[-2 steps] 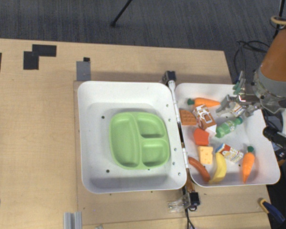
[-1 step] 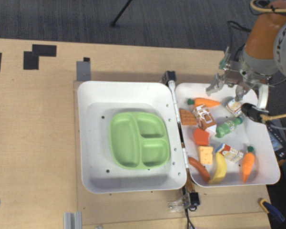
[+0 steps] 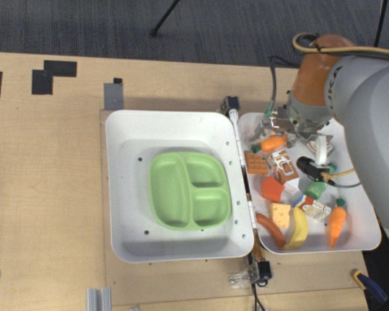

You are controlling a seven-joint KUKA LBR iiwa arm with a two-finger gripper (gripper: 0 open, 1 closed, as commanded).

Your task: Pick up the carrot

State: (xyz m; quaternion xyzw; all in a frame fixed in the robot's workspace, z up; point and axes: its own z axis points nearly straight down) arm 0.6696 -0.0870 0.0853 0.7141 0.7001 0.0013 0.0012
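Observation:
The carrot (image 3: pixel 336 225), orange with a small green top, lies in the near right corner of the right bin (image 3: pixel 369 238), beside a banana (image 3: pixel 299 228). My gripper (image 3: pixel 276 132) hangs low over the far left part of that bin, well away from the carrot. A small orange item (image 3: pixel 273 144) lies directly under the gripper, touching or nearly touching it. The grey arm with its orange band (image 3: pixel 314 70) hides the bin's far right corner.
Toy food crowds the right bin: a brown waffle (image 3: pixel 257 164), a patterned box (image 3: pixel 285 167), a red-orange block (image 3: pixel 272 188), cheese (image 3: pixel 281 215), a sausage (image 3: pixel 270 228), a green cube (image 3: pixel 315 190). The left bin (image 3: pixel 126 173) holds a green divided plate (image 3: pixel 189 190).

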